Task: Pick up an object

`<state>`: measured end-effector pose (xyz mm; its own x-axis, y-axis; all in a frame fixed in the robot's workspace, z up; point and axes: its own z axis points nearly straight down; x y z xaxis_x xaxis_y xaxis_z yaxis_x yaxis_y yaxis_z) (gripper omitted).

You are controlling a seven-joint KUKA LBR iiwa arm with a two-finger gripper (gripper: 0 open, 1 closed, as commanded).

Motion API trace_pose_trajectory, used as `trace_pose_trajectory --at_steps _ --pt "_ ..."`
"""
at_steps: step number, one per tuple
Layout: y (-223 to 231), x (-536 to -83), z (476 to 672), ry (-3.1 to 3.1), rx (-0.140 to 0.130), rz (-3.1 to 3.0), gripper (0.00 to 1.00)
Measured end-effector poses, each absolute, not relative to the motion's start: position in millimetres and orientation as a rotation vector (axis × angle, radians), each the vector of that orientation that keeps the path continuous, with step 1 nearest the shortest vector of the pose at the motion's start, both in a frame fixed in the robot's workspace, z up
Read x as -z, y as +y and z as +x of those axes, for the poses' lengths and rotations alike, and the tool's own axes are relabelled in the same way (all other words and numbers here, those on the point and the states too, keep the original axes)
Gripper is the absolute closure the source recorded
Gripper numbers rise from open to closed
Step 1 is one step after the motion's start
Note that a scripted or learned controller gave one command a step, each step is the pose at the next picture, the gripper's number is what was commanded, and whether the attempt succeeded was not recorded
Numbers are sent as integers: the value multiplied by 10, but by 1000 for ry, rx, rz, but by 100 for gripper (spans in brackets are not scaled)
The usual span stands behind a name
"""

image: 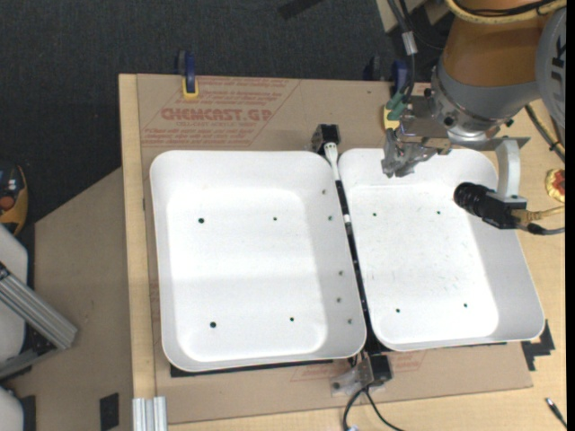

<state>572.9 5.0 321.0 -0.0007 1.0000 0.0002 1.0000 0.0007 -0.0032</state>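
Note:
My gripper [395, 165] hangs over the far left corner of the right white bin [503, 321], close to the bin's back rim. The grey wrist and the orange band of the arm [494, 34] rise above it at the top right. The left white bin [171, 241] lies beside it, its floor showing small dark dots. I see no loose object near the gripper.
A black bar with a clamp [325, 138] runs along the seam between the two bins. A black cylinder on a cable [485, 205] sticks out of the arm over the right bin. The bins rest on a cardboard sheet [225, 106], with blue clamps [188, 72] at its back edge.

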Motion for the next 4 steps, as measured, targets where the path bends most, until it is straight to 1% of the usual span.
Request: trace_pose_trajectory --at_steps 1,2,3,4 --pt "81 -3474 5688 -2225 6 -2223 100" --pt "251 -2770 6165 -2222 -5 -2216 100" --pt "282 -2952 6188 -2225 4 -2222 100" --pt "322 -3036 6027 -2221 -1 -2219 100"
